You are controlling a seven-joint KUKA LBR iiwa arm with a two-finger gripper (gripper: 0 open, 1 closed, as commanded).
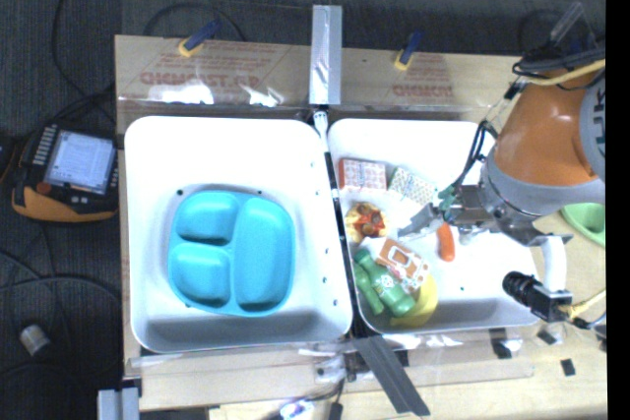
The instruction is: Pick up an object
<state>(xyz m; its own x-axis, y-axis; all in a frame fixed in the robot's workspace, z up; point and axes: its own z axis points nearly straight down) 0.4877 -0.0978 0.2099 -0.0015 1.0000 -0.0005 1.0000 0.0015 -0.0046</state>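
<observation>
Nearest the lens, the grey arm (pixel 551 148) with its orange band entered from three o'clock, its bulk cut off at the frame's edge. At nine o'clock, the left bin (pixel 148 211) held a glossy blue sectioned tray (pixel 233 249) with rounded corners. The right bin (pixel 472 295) carried a jumble at its left side: a patterned packet (pixel 361 174), a green pouch (pixel 379 285) and a yellow shape (pixel 425 305) partly buried beneath. The jaws (pixel 438 216) were spread, tilted toward nine o'clock, with a small orange object (pixel 446 242) just below them, not clearly pinched.
</observation>
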